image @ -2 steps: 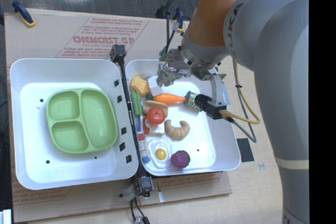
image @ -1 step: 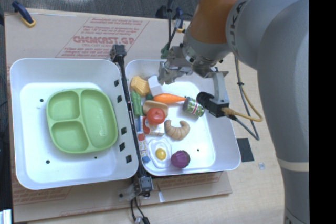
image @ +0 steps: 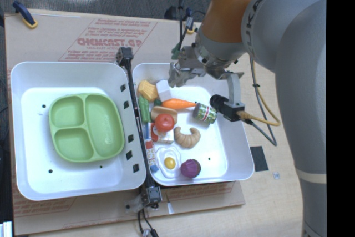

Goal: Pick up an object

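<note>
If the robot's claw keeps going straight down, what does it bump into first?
Probably the small white block just below the gripper, beside the carrot. Depth is hard to judge from this slanted view.

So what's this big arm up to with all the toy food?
The grey and orange arm reaches in from the right, its gripper hanging over the far end of the right bin. That bin holds play food: a carrot, a croissant, a fried egg, a purple piece and a small can. Nothing looks picked up yet. The left bin holds a green divided plate.
</note>
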